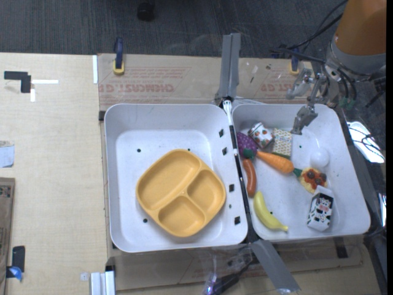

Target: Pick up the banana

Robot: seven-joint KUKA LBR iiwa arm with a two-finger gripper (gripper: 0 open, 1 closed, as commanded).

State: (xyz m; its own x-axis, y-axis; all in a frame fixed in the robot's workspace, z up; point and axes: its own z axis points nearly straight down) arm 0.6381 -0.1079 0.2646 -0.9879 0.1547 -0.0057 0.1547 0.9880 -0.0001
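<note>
Banana lay at the right bin's front edge, near its left wall, just beside the sausage. We saw the gripper hovering over that bin's back edge, well apart from it, holding nothing. We couldn't tell its finger gap. Yellow divided plate sat in the left bin.

KUKA arm, upper right of the frame

A broad orange band tops a grey metal wrist section; below it the gripper is bare silvery-grey metal with thin fingers, and dark cables loop beside the wrist toward the frame's right edge.
</note>
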